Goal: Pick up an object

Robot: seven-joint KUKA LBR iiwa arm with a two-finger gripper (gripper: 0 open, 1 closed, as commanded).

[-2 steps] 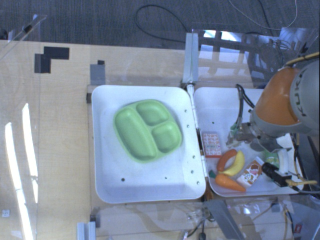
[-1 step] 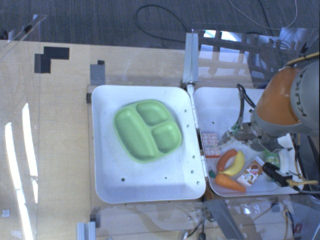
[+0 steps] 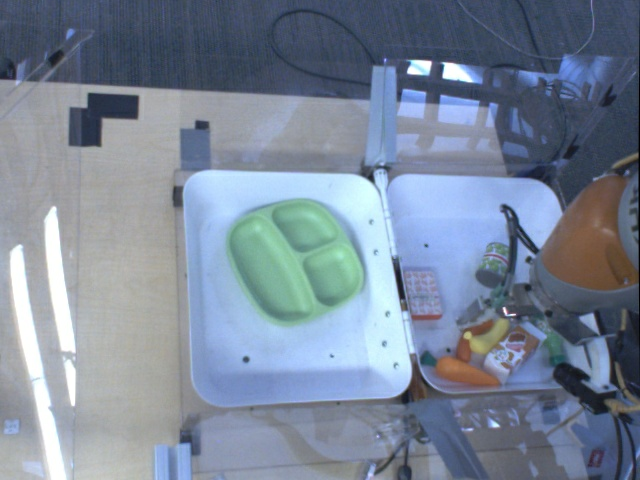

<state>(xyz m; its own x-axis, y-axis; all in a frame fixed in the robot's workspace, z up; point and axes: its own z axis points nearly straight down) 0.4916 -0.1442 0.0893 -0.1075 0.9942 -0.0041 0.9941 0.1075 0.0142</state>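
The arm is reaching in over the right bin (image 3: 470, 203), and its pincer (image 3: 508, 306) is hanging low above the clutter heaped in that bin's near right corner. How far apart its fingers stand, or whether anything sits between them, I cannot tell (the wrist and its cabling are covering that spot). By my judgement the pick is in its approach or closing step, with nothing visibly lifted.

The likeliest targets are lying just beside the pincer: a small banana (image 3: 487, 336), a carrot (image 3: 465, 371) along the bin's near edge, a white carton (image 3: 518, 352) touching both, and a small can (image 3: 493, 260) a little farther toward the far edge. A pink packet (image 3: 423, 294) is resting near the bin's left wall.

The left bin (image 3: 215, 368) is carrying a green divided plate (image 3: 295, 260).

Next, the pincer needs to be settling on one item, since these are crowding each other and a close could easily be catching two or slipping off.
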